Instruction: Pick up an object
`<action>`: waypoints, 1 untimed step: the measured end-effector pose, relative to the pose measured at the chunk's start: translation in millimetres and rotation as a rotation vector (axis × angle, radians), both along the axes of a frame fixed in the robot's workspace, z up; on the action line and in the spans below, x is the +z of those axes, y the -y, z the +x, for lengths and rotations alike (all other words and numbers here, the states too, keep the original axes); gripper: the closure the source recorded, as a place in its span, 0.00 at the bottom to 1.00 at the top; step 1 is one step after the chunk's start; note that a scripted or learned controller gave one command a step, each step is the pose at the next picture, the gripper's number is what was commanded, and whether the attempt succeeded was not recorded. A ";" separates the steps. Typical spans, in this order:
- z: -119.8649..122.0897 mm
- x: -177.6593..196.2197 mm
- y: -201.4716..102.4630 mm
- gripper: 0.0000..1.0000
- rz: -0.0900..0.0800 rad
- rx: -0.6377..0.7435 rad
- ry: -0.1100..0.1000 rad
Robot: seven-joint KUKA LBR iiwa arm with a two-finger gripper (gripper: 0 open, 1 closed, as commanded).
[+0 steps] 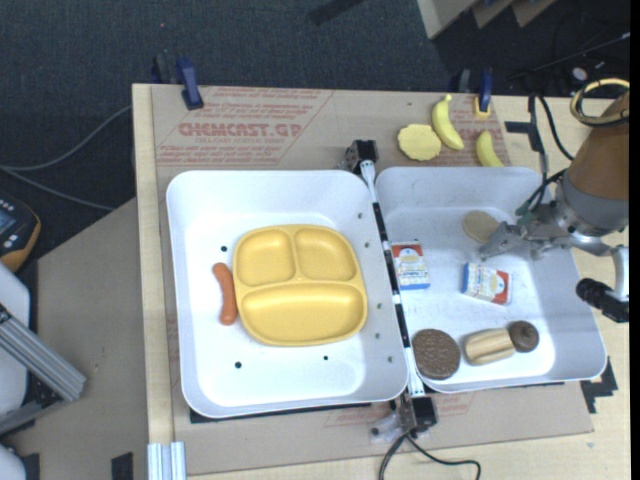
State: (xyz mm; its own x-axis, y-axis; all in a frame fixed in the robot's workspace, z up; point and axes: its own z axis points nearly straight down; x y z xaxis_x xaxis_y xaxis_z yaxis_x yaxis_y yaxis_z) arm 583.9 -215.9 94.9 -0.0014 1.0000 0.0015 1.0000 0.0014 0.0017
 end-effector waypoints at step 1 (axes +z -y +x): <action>-35.5 4.4 -46.0 0.00 0.002 0.001 -0.006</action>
